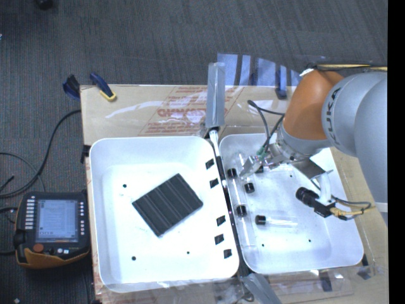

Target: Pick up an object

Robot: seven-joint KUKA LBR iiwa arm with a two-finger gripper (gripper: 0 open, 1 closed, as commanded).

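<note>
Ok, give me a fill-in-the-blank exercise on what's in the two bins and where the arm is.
1. The dark ribbed rectangular pad lies in the ____ bin as the camera sees it.
2. The arm is over the ____ bin.
3. The band above the arm's wrist is coloured ____.
4. The clear tube with a black cap lies in the same bin as the ____.

Missing words: left; right; orange; arm
</note>
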